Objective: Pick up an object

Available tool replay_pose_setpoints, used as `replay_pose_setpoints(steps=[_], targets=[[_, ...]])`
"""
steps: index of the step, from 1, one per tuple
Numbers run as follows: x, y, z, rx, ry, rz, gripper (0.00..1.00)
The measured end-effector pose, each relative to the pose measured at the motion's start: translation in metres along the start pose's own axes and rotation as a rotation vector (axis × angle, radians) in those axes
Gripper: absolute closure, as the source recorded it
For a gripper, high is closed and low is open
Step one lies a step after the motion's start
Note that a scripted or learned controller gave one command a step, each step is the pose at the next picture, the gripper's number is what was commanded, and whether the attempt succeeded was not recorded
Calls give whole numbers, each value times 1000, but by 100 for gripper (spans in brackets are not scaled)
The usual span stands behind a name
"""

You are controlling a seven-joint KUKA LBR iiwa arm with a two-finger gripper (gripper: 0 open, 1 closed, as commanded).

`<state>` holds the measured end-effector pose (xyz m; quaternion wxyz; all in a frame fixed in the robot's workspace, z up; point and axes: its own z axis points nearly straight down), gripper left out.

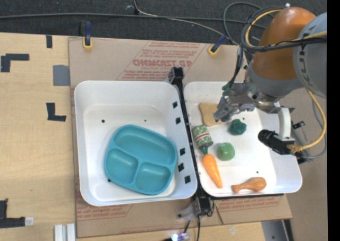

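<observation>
Toast [207, 113] is lying flat in the right bin [287, 181], at its upper left, and we are hovering the gripper [226, 108] just beside its right edge. Nothing is sitting between the fingers, so we are judging the pick as not yet done. Near it, a green lump [237, 127], a can [202, 136], a green ball [226, 151] and a carrot [212, 169] are waiting. We are finding the fingers too blurred to tell whether they are spread or clenched.
</observation>
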<state>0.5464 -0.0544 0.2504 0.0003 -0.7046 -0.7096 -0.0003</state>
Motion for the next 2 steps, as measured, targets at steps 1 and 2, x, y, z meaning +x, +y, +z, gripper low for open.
replay_pose_setpoints(steps=[1,2], targets=[[61,8,10,2,0,0,100],[122,12,21,2,-1,0,100]])
